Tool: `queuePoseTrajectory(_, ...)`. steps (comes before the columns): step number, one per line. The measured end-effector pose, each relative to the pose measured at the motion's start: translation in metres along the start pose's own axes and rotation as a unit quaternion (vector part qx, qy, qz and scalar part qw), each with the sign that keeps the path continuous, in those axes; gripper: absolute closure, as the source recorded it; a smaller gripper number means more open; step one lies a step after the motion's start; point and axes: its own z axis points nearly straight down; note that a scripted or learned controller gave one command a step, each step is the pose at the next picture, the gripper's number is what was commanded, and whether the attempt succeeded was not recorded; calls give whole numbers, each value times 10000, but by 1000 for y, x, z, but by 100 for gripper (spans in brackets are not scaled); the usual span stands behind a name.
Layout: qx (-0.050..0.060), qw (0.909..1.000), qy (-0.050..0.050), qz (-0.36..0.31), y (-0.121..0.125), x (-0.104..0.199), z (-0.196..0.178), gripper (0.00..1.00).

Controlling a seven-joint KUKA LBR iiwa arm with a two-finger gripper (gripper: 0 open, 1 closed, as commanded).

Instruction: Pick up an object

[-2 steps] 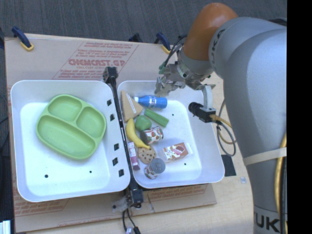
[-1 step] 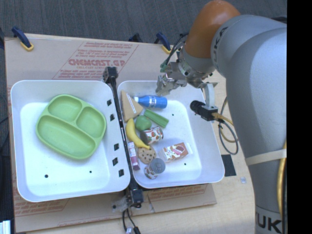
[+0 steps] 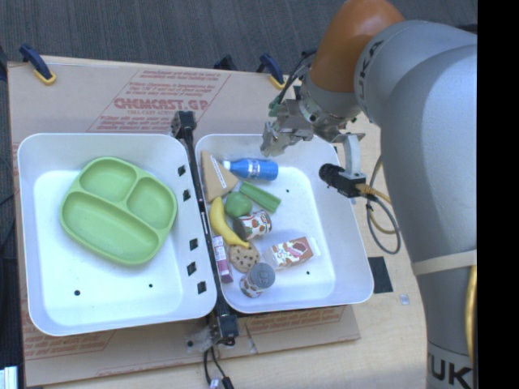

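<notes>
So the tool (image 3: 276, 140) hangs over the far edge of the right bin (image 3: 345, 241), just above and right of the blue bottle (image 3: 251, 168), and honestly I can't tell if it's spread or pinched from this angle; nothing shows between its tips. The pickable stuff is all piled along the left side of that bin: the bottle lying on its side at the far end, a tan wedge (image 3: 215, 177) beside it, a green block (image 3: 259, 195), a banana (image 3: 223, 221) along the divider, a small can (image 3: 258, 224), a cookie (image 3: 242, 256), a red and white packet (image 3: 292, 251) and a grey-lidded can (image 3: 259, 278) nearest. The left bin (image 3: 40, 298) has a green divided plate (image 3: 117, 209). Both bins sit on cardboard (image 3: 162, 96) on the counter.
</notes>
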Motion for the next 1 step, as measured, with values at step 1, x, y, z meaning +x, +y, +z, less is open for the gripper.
queuePoseTrajectory(1, 1, 10000, 3, -23, 0, 1, -11, 100)
